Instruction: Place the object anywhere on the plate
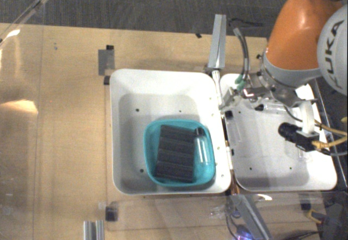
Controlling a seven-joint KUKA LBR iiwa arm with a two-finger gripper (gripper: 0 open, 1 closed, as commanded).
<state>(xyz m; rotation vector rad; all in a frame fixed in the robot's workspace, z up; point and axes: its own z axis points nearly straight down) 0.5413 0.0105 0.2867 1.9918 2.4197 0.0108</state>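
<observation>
A teal plate (152, 141) lies in the left bin (126, 108), toward its front right. On the plate rests a dark grey ridged block (175, 153), lying flat across the middle. Beside it, along the plate's right edge, lies a clear bottle-like item (203, 151) with a small dark cap. My gripper (251, 94) hangs over the back left corner of the right bin (272, 171), mostly hidden under the orange band and grey wrist of the arm (299, 32). Nothing shows in its grasp.
The two bins meet at a narrow divider (224, 141). A metal bar (218, 43) stands behind it. A black fitting with a yellow cable (298, 136) juts out over the right bin. Wooden bench top (54, 125) stretches to the left.
</observation>
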